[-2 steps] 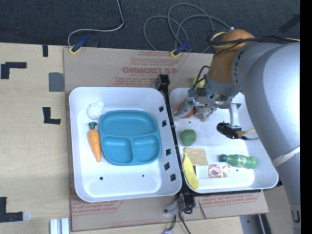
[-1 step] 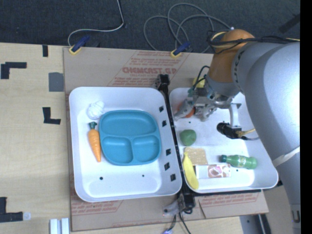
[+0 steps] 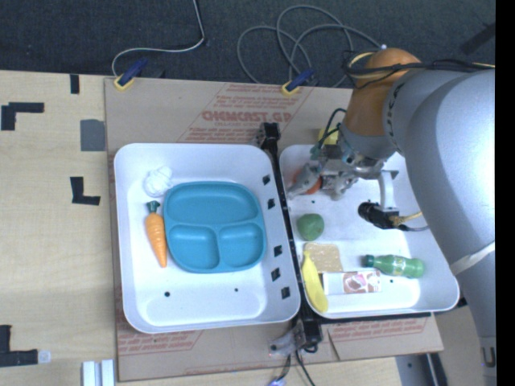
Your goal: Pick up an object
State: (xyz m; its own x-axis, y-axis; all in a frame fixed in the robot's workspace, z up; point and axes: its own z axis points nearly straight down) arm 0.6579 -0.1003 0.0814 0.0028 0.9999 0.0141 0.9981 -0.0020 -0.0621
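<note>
My gripper is low in the far left part of the right bin, under the orange wrist band. A small orange-red thing lies right beside its tip, partly hidden by it; I cannot tell whether they touch. Closer to the front lie a green round thing, a tan square piece, a yellow banana, a green bottle on its side and a red-and-white packet.
The left bin holds a blue divided plate, an orange carrot and a small white thing. A black divider runs between the bins. The grey arm covers the right bin's far right side.
</note>
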